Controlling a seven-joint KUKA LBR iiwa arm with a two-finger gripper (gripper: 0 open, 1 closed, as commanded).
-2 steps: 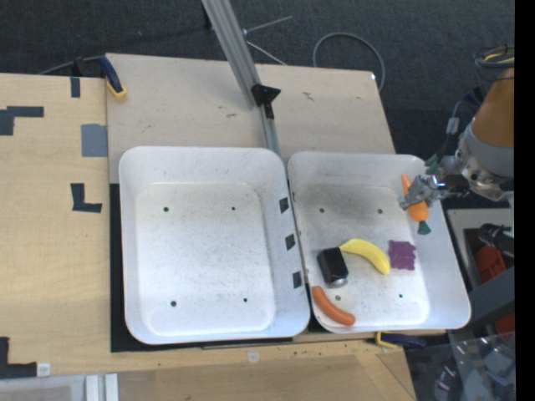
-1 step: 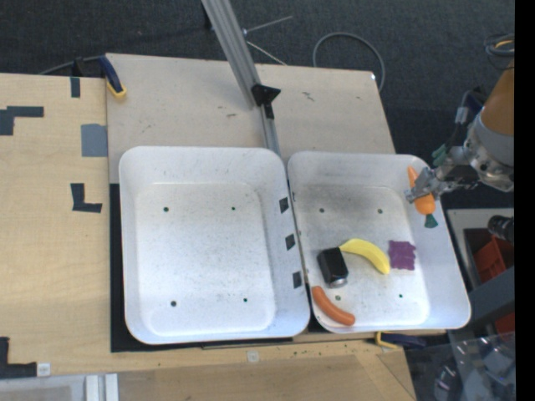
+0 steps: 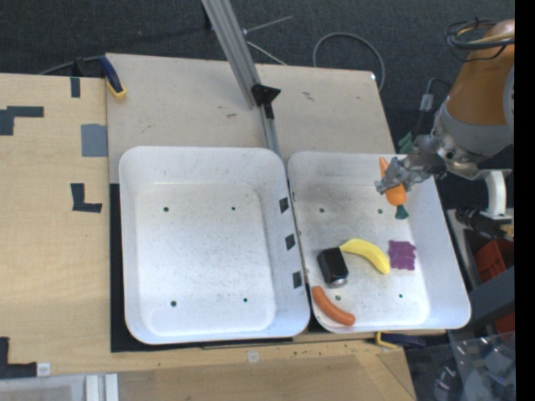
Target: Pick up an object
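The bench (image 3: 192, 115) fills the frame's middle, pale tan, with a lighter wooden board (image 3: 42, 224) at the left bearing dark tape marks (image 3: 82, 197). Two white bins lie on it side by side: the left bin (image 3: 134, 249) at centre, the right bin (image 3: 435, 299) touching it at lower right.

Orange object (image 3: 394, 192) at gripper (image 3: 393, 182) tip, upper right of right bin (image 3: 443, 303), grasp unclear; small dark green piece (image 3: 402, 212) just below it; yellow banana (image 3: 367, 253) curved, mid-bin; purple block (image 3: 402, 255) just right of banana; black box (image 3: 333, 266) left of banana; orange-red sausage shape (image 3: 333, 306) at front rim
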